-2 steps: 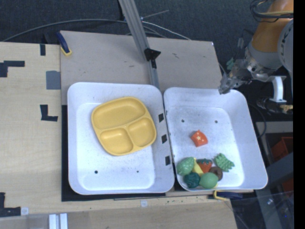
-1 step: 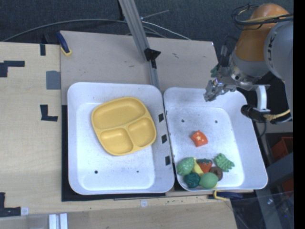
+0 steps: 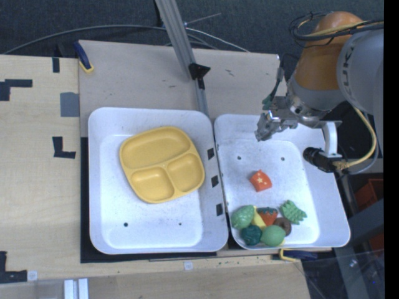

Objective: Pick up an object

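Note:
The right bin (image 3: 324, 229) holds a small red-orange block (image 3: 261, 180) near its middle. A cluster of toy foods lies along its near edge: a light green piece (image 3: 244, 216), a red and yellow piece (image 3: 267, 215), a dark green leafy piece (image 3: 293, 212), a dark teal piece (image 3: 252, 234) and a round green one (image 3: 273, 235). My gripper (image 3: 267, 129) hangs over the far edge of the right bin, well behind the red-orange block. I see nothing held in it.
The left bin (image 3: 106, 229) bears a yellow divided plate (image 3: 162, 164). A grey metal pole (image 3: 181, 39) slants down to the bins' far edge. The arm's grey body and orange band (image 3: 327, 55) stand at the right, with a black cable beside them.

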You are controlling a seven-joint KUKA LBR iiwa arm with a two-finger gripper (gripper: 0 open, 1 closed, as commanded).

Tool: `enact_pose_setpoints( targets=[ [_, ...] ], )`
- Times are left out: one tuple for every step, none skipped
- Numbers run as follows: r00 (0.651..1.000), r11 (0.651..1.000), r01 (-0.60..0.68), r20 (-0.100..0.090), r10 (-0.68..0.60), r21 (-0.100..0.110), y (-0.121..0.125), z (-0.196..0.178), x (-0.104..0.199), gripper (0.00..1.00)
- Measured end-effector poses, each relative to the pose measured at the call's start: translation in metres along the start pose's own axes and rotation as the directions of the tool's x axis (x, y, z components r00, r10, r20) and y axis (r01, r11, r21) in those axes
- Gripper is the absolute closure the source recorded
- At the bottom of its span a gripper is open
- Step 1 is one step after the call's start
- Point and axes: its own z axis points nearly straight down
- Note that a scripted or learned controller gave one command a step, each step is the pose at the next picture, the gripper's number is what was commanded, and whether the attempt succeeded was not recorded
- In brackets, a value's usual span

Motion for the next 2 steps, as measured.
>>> enact_pose_setpoints(
  targets=[
    [1.0,1.0,0.0,0.0,0.0,0.002,-0.024,0.009,0.049,1.0],
    [1.0,1.0,0.001,0.0,-0.001,0.002,-0.051,0.013,0.101,1.0]
  ],
)
